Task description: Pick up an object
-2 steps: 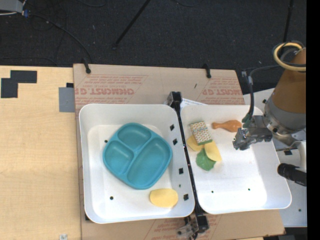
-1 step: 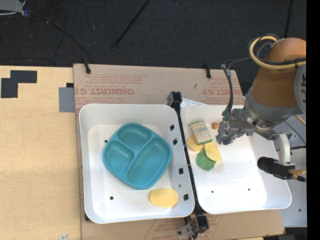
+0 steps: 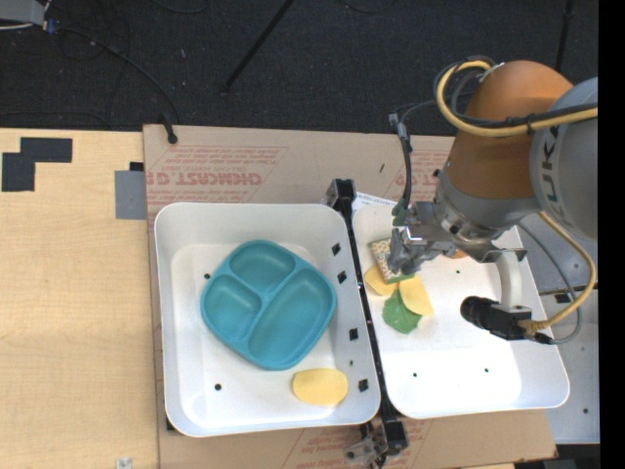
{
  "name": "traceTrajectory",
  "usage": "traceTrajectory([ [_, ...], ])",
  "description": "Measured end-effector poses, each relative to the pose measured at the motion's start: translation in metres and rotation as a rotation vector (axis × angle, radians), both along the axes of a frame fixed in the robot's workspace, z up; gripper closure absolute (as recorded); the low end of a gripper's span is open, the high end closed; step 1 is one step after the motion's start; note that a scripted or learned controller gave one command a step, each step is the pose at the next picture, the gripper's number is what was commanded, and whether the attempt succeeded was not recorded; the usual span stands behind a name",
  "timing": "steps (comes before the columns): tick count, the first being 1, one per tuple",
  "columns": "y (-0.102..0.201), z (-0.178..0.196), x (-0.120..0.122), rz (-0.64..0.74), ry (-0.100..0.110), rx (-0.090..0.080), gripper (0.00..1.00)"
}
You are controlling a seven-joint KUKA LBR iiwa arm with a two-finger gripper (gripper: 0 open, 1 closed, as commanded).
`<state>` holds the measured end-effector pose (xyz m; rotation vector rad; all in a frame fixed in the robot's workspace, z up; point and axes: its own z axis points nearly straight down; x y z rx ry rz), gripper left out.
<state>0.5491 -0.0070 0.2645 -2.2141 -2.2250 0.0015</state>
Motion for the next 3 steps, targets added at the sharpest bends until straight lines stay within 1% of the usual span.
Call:
traceTrajectory([
  [2, 0.107, -0.015, 0.032, 0.000, 0.000, -0.001, 1.00],
  [3, 0.106, -0.015, 0.032, -0.002, 0.001, -0.002, 0.00],
])
